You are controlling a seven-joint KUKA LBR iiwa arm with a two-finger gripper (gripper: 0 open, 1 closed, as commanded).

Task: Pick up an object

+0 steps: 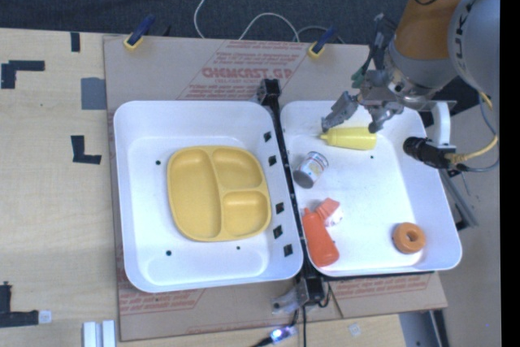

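Here, in the camera view, the tool [356, 116] hangs over the right bin [431, 199] toward its 12 o'clock end, its 2 fingers [337, 113] spread apart, straddling the air just above a yellow bottle [351, 138] lying on its side. At the bin's centre-left lies a small silver can [309, 169]; toward 7 o'clock an orange bottle [320, 233]; toward 5 o'clock a brown doughnut [408, 237]. The left bin [138, 175] holds a yellow divided plate [218, 193].
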